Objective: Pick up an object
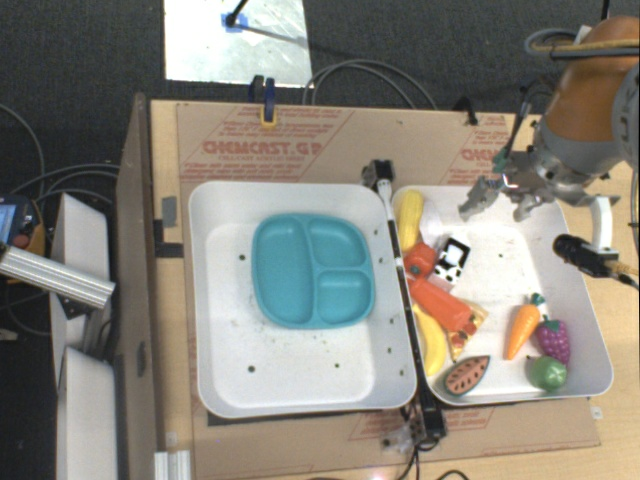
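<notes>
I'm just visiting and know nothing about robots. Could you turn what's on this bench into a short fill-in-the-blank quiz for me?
1. The divided plastic plate in the left white bin is coloured ____.
2. The bunch of purple toy grapes lies in the ____ white bin.
3. Just left of the grapes lies an orange toy ____ with a green top.
4. The grey two-finger gripper hovers above the right bin's ____ edge.

Missing words: blue; right; carrot; far

Grey arm (585, 133) with an orange band; metallic claw (503, 196), its details perhaps blurred
</notes>
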Robot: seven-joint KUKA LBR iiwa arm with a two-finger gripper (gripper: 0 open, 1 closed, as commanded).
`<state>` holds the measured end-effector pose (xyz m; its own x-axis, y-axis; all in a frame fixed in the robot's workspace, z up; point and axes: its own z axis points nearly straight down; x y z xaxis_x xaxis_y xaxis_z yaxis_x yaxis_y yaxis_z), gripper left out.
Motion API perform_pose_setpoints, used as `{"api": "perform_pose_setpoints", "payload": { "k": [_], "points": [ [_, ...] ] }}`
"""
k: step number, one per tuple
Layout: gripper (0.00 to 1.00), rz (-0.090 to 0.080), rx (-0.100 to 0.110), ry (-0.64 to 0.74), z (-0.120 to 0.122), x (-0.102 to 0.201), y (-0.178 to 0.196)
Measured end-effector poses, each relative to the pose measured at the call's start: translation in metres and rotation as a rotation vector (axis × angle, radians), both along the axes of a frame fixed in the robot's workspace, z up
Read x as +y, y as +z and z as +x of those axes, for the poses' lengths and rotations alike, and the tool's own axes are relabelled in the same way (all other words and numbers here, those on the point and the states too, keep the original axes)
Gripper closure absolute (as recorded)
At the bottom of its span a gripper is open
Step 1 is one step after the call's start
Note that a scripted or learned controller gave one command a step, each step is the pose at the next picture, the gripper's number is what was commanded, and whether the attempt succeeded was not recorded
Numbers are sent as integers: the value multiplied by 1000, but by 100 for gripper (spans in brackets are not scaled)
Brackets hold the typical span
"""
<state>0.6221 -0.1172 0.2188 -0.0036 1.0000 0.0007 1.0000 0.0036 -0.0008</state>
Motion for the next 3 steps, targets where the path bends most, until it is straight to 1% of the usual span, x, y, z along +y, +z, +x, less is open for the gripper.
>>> {"api": "perform_pose_setpoints", "payload": {
  "k": [1, 2, 3],
  "points": [
    [0, 0, 10, -7, -56, -39, -84],
    [0, -2, 0, -4, -29, 10, -118],
    [0, 0, 0, 2, -19, 20, -136]
  ]
}}
